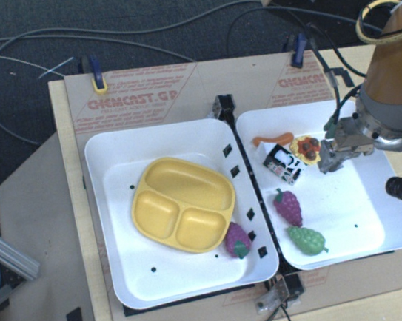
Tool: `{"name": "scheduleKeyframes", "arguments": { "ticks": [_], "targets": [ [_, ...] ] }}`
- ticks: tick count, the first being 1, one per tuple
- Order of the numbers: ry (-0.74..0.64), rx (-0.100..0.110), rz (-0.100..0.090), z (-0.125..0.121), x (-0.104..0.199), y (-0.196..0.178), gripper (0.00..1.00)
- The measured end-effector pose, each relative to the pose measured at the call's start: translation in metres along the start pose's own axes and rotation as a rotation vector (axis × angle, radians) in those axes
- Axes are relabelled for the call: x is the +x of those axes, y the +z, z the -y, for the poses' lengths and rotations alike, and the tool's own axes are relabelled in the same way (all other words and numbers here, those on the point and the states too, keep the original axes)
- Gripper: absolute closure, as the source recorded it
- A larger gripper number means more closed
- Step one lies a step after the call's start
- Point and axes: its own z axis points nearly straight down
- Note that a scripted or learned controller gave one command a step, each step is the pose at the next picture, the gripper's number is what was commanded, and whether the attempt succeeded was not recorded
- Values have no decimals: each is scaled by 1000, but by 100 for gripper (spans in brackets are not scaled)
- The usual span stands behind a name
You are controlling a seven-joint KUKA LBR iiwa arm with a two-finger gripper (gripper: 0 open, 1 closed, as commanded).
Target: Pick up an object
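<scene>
arm hanging over the right bin, toys scattered below it

the gripper [332, 153] sits low in the right bin [390, 225], beside the small orange-and-yellow toy [308, 147], which looks like its likely target. i can't tell whether it has hold of anything. the black-and-white block [282, 163] lies just left, the purple grapes [288, 207] and green grapes [307, 239] lower down, and the yellow tray [183, 204] fills the left bin [111, 207].

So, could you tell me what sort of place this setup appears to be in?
Probably a robotics lab test bench: two white bins clamped onto a board, toy food such as purple grapes, loose cables across dark carpet.
</scene>
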Motion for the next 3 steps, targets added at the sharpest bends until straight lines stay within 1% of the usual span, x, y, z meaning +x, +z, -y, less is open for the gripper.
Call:
{"name": "scheduleKeyframes", "arguments": {
  "ticks": [1,3],
  "targets": [
    [-1,1,0,-5,55,13,100],
    [1,3,1,-5,150,30,100]
  ]
}}
